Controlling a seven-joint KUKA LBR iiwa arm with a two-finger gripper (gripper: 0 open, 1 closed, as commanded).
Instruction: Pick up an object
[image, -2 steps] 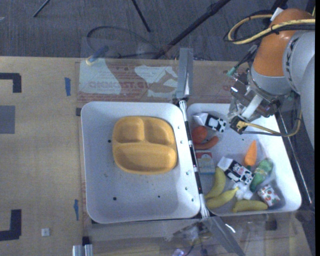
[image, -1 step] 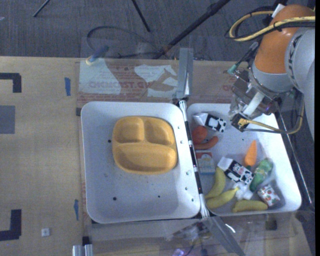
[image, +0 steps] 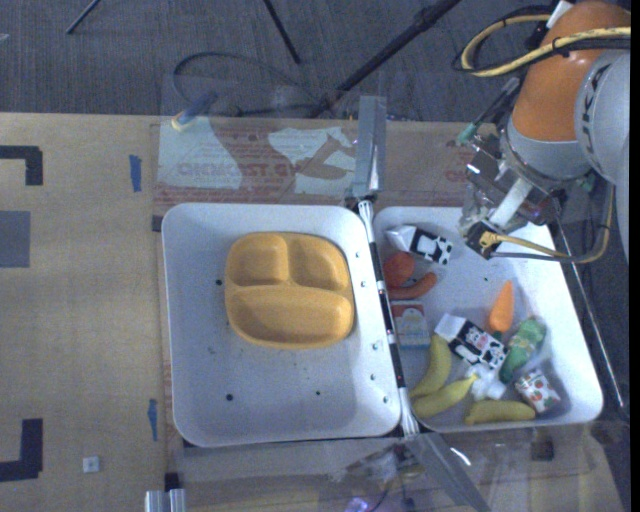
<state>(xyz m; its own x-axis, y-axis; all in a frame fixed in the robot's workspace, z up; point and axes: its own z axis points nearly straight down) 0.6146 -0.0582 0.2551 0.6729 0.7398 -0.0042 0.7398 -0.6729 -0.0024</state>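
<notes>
Lower the end effector (image: 482, 228), spread or pressed together impossible to tell, onto the orange carrot (image: 502, 306) lying apart, avoiding the crowded bananas (image: 436, 366).

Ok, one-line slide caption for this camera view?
Robot gripper over cluttered right white bin; yellow three-compartment plastic plate in left white bin.

Dark grey carpeted floor (image: 120, 50) at twelve o'clock, crossed by thin black stand legs (image: 283, 38). Pale wooden tabletop (image: 80, 330) at nine o'clock, marked with black corner brackets (image: 25, 160) and short blue tape strips (image: 135, 172). Worn cardboard sheet (image: 260, 160) toward twelve o'clock, flat on it.
</notes>
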